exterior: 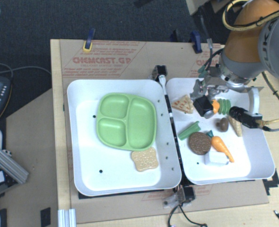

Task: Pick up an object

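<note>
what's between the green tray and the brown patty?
Camera view: the two bins' adjoining rims and a green stick lie between the green tray and the brown patty.

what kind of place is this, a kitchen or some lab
Probably a robotics lab bench, not a kitchen: a grey arm with an orange band reaches over two shallow white plastic bins, the food looks like toys, such as the small orange carrot, and loose cables trail across dark carpet.

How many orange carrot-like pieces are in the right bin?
2. One carrot lies near the bin's middle, beside the brown patty. A second orange piece sits just under the claw; others could be hidden beneath the arm.
</note>
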Available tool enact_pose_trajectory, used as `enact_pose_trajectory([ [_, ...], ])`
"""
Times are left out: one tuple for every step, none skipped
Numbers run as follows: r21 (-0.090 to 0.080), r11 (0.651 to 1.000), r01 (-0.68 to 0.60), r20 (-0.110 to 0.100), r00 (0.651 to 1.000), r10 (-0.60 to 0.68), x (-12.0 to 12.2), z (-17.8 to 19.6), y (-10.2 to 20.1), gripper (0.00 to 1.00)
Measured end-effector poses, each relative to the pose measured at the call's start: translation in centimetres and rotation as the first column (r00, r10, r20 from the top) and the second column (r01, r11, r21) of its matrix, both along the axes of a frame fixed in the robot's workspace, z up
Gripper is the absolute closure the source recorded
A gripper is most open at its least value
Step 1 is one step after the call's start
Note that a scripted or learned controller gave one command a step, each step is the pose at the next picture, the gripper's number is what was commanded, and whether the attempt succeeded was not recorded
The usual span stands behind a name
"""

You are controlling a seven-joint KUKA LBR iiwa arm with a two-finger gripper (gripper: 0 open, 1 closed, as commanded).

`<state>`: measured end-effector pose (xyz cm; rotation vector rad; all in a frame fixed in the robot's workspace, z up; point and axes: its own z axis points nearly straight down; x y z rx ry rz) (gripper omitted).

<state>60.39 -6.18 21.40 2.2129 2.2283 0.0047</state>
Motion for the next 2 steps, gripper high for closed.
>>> enact_pose_trajectory([
  [-0.001, 1.0, 0.002, 0.001, 1.0, -0.002, 1.8, 0.2, 4.3, 1.0],
  [0.0, 1.0, 0.003, 0.001, 1.0, -0.003, 1.3, 1.6, 7.1, 1.0],
])
